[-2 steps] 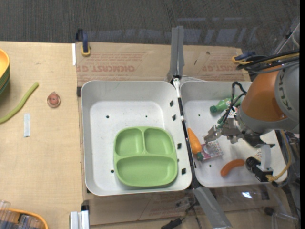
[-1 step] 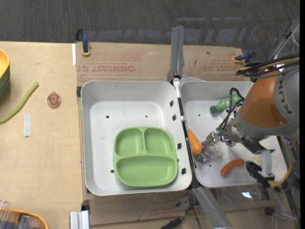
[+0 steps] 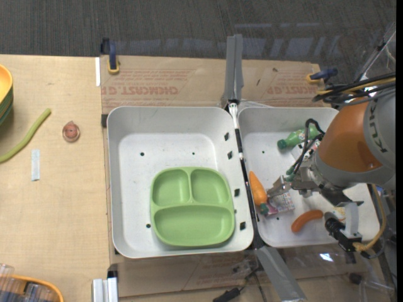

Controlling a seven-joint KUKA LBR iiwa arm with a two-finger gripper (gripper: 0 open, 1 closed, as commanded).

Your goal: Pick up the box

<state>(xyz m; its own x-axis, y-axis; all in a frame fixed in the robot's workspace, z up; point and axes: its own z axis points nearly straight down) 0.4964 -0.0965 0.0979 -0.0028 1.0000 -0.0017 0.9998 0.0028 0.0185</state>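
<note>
I have the gripper (image 3: 281, 192) low over the box (image 3: 279, 204), which lies just beneath it; I cannot tell its state. The carrot (image 3: 257, 189) touching its left could get pinched, or the box could slide off.

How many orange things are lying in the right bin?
2: a carrot against the right bin's left wall, and a sausage near its front. The arm covers part of the bin, so more may be hidden.
</note>
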